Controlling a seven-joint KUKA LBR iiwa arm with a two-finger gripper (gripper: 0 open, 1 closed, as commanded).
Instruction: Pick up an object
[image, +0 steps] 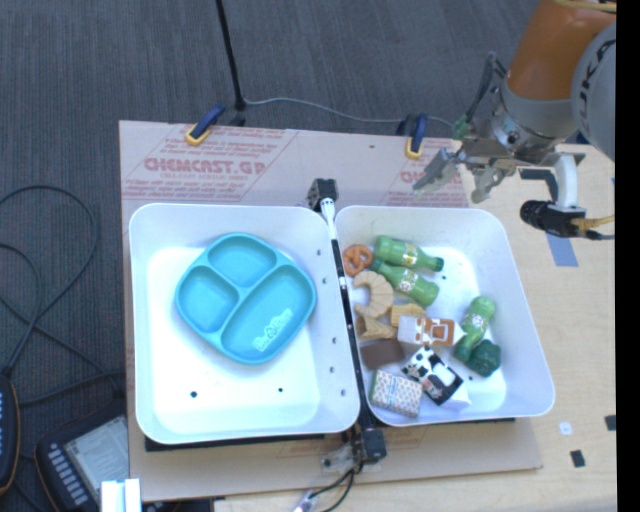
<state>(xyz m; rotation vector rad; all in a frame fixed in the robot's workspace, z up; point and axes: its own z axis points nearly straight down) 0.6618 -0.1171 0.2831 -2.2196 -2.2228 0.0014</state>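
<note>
My gripper (459, 180) hangs open above the far rim of the right bin (520, 300), with nothing between its fingers (432, 174). Below it the bin holds a pile of toy food. Two green bottles (407, 257) lie near the far side, with a pretzel (357, 259) and a tan bread piece (376, 296) to their left. A small orange-and-white carton (433, 330) sits in the middle. A green vegetable (477, 318) and a dark green piece (486, 357) lie at the right. A black-and-white item (436, 376) and a patterned packet (397, 392) rest at the near side.
The left bin (160, 400) holds a blue divided plate (245, 297). A black clip (323, 192) sits at the far end of the seam between the bins. Cardboard with yellow clamps (414, 150) lies under both bins. A black cable (300, 102) runs behind.
</note>
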